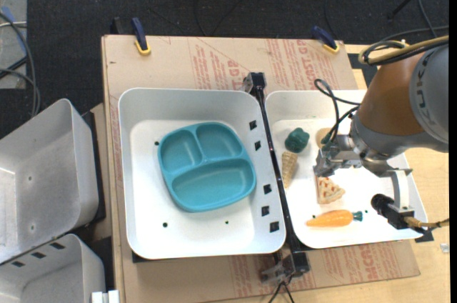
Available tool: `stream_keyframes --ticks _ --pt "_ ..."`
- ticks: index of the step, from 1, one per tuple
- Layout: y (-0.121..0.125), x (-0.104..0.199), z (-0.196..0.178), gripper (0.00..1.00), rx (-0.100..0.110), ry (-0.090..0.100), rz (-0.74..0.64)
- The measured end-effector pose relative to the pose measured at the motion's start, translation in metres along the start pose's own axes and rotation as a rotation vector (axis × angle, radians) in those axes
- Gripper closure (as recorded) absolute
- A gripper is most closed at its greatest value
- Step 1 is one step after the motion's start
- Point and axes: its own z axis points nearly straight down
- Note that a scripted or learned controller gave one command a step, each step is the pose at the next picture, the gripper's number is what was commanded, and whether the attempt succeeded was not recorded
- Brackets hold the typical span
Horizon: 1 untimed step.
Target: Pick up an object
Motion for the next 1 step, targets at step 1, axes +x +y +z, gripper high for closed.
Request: stream_keyframes --ticks 1 --pt "-0.0044 0.0035 -0.0441 1.0 -0.001 -0.001 0.0"
